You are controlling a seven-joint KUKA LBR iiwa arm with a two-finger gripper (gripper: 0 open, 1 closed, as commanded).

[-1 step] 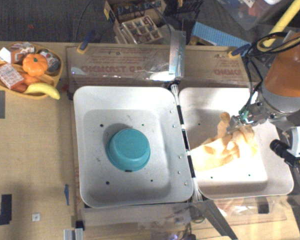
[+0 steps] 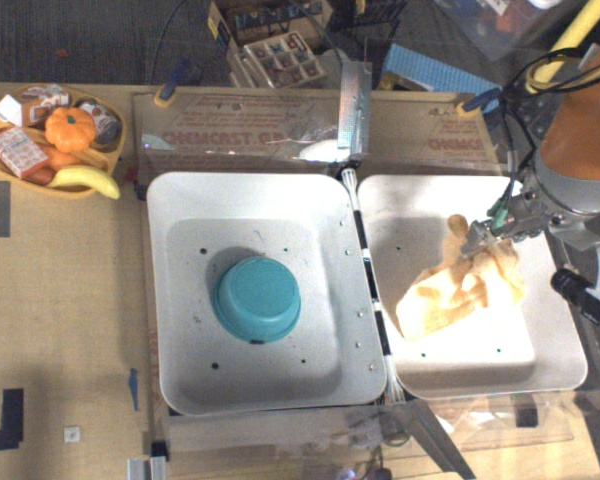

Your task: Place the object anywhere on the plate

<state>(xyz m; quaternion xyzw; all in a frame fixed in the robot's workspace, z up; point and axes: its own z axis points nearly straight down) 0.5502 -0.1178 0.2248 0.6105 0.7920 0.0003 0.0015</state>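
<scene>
Limp yellow-tan object (image 2: 450, 303) in the right bin (image 2: 500, 360), touching the gripper (image 2: 492, 230), grip impossible to tell: liable to sag, slip or snag short of the teal plate (image 2: 258, 298).

Teal plate (image 2: 258, 299); pale yellow-orange object (image 2: 458, 296); white bins (image 2: 170, 268); orange pumpkin (image 2: 70, 130); yellow banana (image 2: 85, 179).

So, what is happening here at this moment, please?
The grey robot arm reaches in from the right over the right bin. Its gripper is down at a yellowish soft object lying in that bin; whether it holds the object cannot be told. The teal plate waits in the left bin, with nothing on it yet.
</scene>
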